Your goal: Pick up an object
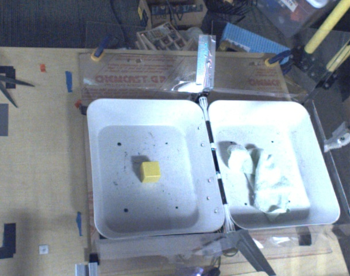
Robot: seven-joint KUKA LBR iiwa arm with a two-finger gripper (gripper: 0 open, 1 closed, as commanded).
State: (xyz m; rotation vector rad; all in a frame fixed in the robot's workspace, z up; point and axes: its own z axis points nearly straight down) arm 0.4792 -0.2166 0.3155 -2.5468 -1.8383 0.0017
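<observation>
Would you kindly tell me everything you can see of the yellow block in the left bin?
The yellow block is a small, cube-like piece, plain and matte, its material hard to tell. It lies alone on the floor of the left bin, near the middle, turned slightly askew, casting a soft shadow to its left. Nothing but the bin floor touches it.

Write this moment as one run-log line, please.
small yellow block: in left white bin | pale crumpled cloth-like items: in right white bin | pick: not yet done
</observation>
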